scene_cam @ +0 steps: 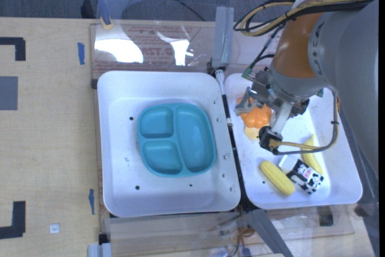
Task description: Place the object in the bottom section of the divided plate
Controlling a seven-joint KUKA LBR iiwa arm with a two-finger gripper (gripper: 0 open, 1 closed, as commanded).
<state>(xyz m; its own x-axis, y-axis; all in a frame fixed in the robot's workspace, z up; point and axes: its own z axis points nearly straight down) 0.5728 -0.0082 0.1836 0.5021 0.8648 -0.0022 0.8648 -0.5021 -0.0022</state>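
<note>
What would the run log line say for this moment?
arm: over right bin | gripper: at orange object | plate: left bin, unfilled | corn: right bin

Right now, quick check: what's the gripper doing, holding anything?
Gripper: down in the right bin, right at the orange object; open, shut or holding cannot be told from this view.

Grey arm (352,63) showing an orange band (296,48) at the wrist, black and yellow cables (274,12) looping at eleven o'clock
</note>
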